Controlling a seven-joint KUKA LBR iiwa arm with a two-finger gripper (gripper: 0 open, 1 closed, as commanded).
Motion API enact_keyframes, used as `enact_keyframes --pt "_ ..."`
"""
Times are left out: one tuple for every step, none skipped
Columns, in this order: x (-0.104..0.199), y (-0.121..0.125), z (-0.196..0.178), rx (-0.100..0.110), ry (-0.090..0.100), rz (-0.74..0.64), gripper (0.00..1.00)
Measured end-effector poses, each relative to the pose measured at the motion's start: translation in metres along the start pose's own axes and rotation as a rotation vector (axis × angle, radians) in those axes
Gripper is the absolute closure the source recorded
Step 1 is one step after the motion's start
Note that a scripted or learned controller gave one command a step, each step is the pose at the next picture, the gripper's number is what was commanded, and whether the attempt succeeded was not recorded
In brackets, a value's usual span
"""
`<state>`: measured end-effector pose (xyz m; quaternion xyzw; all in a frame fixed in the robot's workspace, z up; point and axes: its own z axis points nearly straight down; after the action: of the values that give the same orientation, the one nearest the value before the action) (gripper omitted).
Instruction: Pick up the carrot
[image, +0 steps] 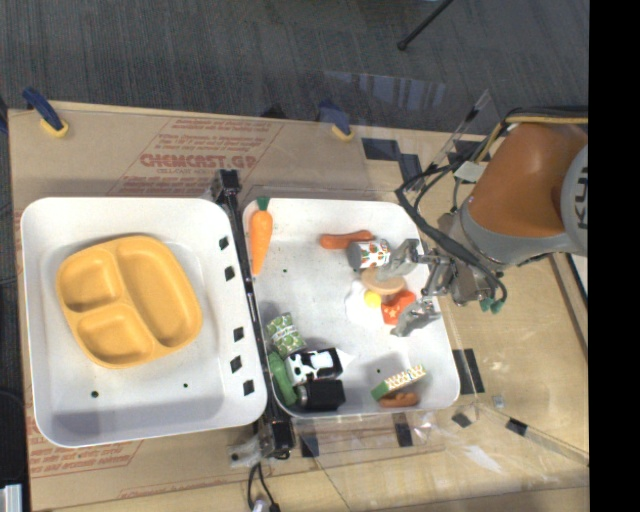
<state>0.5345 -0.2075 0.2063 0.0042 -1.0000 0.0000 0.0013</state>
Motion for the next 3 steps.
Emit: enact_keyframes --pt "-0.027 -0.001 0.010 0.002 -0.008 -0.380 0.00" --pt "-0.056 0.001 0.109 -0.005 0.001 -0.805 0.00" --pt "-0.049 0.000 0.106 -0.003 0.000 -0.778 0.00"
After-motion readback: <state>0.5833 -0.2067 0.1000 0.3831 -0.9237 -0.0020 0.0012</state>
